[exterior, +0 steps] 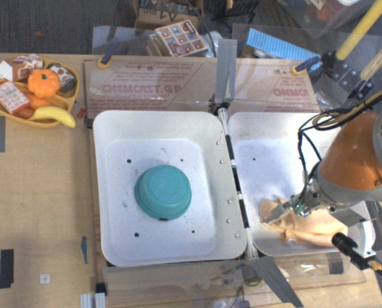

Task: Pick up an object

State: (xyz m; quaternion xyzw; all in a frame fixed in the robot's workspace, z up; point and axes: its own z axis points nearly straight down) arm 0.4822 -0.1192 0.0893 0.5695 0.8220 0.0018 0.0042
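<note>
The hand (298, 205) is seen low in the right bin (268, 153), at its near side, pressed onto a crumpled tan cloth (309, 226) that lies against the bin's near wall. Whether the hand is released or clenched cannot be told, since its tip is masked by the wrist and cables. A teal bowl (163, 192) is set upside down in the middle of the left bin (114, 133). A dish of toy fruit (34, 92) is placed on the desk (37, 204), far left.
</note>
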